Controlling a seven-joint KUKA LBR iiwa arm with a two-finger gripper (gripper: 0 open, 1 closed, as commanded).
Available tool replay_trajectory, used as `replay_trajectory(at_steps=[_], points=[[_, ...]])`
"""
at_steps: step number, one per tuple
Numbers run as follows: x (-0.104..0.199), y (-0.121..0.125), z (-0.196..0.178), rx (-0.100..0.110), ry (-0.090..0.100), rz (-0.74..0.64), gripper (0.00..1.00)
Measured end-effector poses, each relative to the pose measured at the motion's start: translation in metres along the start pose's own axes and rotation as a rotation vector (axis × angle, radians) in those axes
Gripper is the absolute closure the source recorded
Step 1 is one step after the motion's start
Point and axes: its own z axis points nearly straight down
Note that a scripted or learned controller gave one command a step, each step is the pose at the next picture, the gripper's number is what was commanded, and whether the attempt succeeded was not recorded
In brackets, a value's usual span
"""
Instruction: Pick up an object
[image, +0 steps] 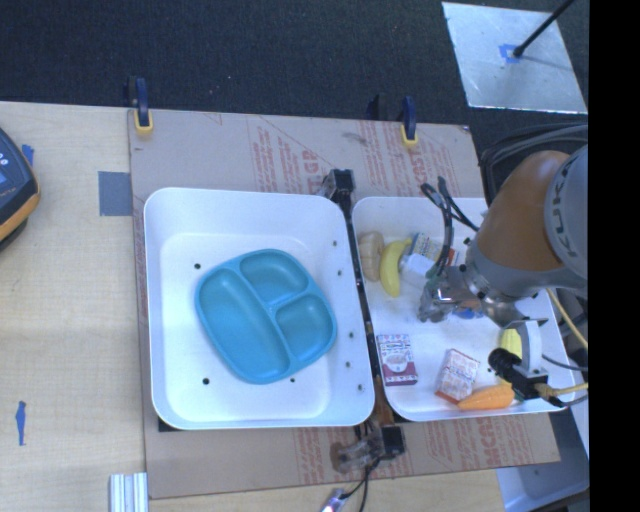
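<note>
a glossy blue three-compartment plastic plate (266, 314) is lying in the smooth white left bin (160, 300). in the right bin (420, 405), a curved yellow banana (391, 268), a small printed carton (397, 359), a crinkly snack packet (458, 374) and a tapered orange carrot (487, 399) are resting. the metal gripper (436, 298) is hanging just beside the banana; its grip i cannot tell. brown cardboard is covering the pale wooden bench.

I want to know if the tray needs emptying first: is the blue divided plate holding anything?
Empty. The blue divided plate lies flat in the left bin, and all three compartments show bare blue.
</note>
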Motion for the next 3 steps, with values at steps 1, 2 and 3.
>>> replay_trajectory(at_steps=[1, 2, 3], points=[[0.014, 0.082, -0.075, -0.003, 0.0, 0.002, 1.0], [0.014, 0.081, -0.074, -0.001, 0.0, 0.001, 0.0], [0.008, 0.1, -0.011, 0.002, -0.001, 0.0, 0.0]])
